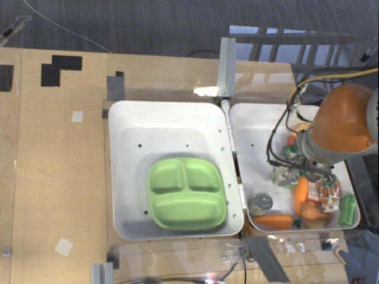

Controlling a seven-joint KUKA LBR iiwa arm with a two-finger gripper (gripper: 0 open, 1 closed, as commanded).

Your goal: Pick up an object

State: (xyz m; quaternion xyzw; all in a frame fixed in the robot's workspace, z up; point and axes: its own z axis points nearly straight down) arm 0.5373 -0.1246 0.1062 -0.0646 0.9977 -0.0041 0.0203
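While my arm [343,120] hangs over the right bin [251,132] at the frame's right, my pincer [294,171] sits low among the clutter there; whether it is clenched or released I cannot tell. Just below it stands an orange carrot [301,193], with another carrot [274,221] lying along the bin's lower edge, a small tin [260,203] above that, and a green piece [347,210] at lower right. A green divided plate [186,194] lies in the left bin [136,129].
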